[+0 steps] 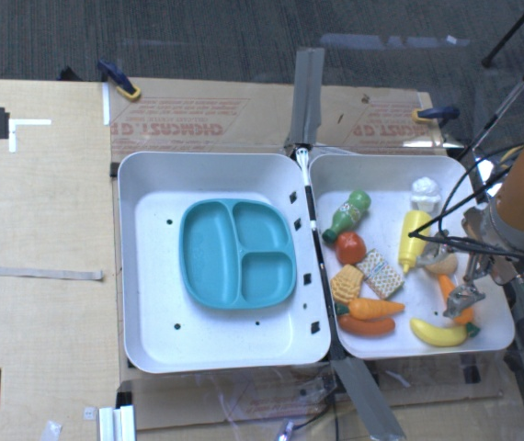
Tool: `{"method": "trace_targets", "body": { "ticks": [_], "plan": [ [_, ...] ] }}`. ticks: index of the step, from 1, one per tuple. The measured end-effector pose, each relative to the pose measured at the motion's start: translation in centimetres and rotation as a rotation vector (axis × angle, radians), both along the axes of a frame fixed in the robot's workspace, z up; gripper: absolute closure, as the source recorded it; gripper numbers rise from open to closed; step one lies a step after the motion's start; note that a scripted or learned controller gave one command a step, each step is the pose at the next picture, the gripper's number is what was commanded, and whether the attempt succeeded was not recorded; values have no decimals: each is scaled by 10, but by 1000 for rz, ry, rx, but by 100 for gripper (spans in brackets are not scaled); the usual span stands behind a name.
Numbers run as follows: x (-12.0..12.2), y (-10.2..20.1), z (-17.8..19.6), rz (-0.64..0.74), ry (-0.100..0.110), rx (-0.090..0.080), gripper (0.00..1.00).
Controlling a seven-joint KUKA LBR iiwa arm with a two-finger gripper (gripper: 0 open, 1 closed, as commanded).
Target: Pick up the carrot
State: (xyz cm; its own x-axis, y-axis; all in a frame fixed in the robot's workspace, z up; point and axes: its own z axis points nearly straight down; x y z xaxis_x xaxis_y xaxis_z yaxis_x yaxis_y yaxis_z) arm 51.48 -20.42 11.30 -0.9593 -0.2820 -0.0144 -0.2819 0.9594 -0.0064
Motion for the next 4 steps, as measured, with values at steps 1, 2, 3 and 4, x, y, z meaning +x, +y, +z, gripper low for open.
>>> {"method": "trace_targets", "body": {
  "ticks": [1,2,3,4],
  "plan": [
    [3,1,10,2,-6,-1,100],
    [-29,9,-21,509,12,-2,100],
    [-21,13,-15,516,-11,-8,0],
    [-25,-8,-20,940,1,1,0]
  ]
}}
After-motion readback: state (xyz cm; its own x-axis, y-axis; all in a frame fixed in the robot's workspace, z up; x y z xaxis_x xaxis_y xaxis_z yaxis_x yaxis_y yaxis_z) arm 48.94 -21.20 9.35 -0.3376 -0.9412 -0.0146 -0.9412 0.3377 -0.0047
